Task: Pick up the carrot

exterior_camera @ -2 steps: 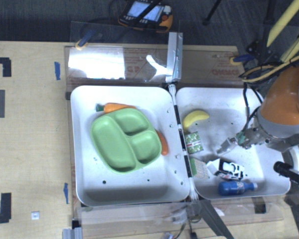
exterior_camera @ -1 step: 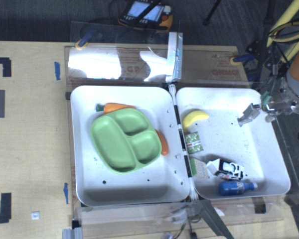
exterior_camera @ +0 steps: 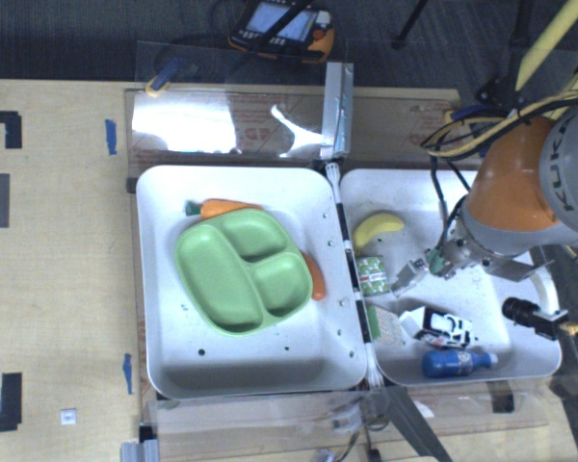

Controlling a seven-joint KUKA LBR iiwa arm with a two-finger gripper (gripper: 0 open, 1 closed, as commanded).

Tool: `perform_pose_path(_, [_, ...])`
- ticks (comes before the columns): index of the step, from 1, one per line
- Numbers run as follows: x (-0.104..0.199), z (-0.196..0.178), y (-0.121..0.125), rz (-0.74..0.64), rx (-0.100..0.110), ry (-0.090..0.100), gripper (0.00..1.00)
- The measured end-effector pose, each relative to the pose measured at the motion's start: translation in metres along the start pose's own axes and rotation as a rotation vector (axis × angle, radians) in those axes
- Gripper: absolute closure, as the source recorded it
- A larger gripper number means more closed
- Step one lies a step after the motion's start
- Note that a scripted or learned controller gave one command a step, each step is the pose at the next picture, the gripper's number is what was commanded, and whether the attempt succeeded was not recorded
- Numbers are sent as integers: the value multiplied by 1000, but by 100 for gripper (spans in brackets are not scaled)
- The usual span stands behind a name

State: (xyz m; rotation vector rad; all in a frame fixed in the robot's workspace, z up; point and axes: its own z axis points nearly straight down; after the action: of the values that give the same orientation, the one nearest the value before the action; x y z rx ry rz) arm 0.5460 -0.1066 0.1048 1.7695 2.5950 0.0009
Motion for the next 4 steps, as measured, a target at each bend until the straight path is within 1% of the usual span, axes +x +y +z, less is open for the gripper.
perform_pose_path(1, [-1,-10,0,3,-3,-1,100])
perform_pose_path(2, [-1,-164,15,432,0,-1,100])
perform_pose_path(3, [-58,-48,-13,429,1,0,100])
perform_pose_path(4, [-85,-88,0,466,0,-1,100])
